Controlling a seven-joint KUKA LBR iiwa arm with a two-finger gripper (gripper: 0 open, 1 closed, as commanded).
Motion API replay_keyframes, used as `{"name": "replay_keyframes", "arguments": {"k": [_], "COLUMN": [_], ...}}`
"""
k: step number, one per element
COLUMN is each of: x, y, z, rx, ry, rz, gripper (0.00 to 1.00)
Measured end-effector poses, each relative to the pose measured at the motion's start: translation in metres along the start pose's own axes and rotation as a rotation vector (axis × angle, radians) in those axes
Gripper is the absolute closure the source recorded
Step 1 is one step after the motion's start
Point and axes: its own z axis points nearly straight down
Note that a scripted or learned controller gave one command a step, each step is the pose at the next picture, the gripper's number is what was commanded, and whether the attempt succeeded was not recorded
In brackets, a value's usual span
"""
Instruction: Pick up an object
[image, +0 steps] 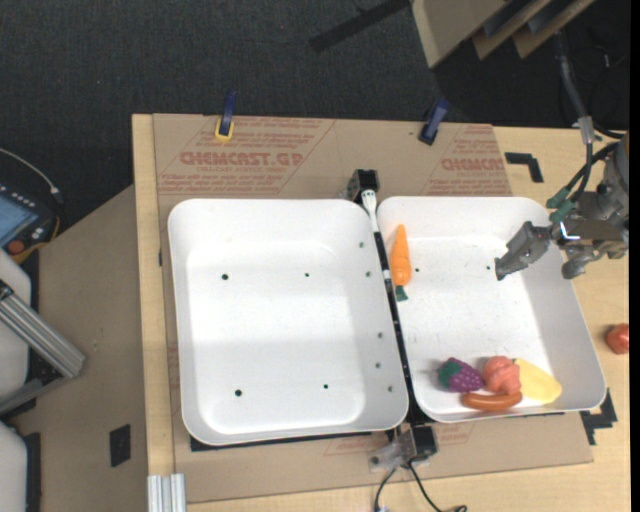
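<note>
Seemingly open end effector (545, 250), right bin's (470, 215) edge

A dark grey carpeted floor (120, 60) lies around the surface (150, 330), which is pale wood. A sheet of brown cardboard (300, 150) printed with red lettering covers most of the surface, held at its far edge by a yellow-and-blue clamp (226, 118) and a blue clamp (433, 121). A tan cardboard box (480, 25) sits at the top right. At the left edge stands a slanted metal rail (35, 325). The light is even and bright.
</note>
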Motion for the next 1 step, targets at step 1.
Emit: {"name": "replay_keyframes", "arguments": {"k": [1], "x": [0.0410], "y": [0.0006], "z": [-0.1036], "rx": [-0.030], "ry": [-0.002], "rz": [-0.008], "gripper": [0.00]}}
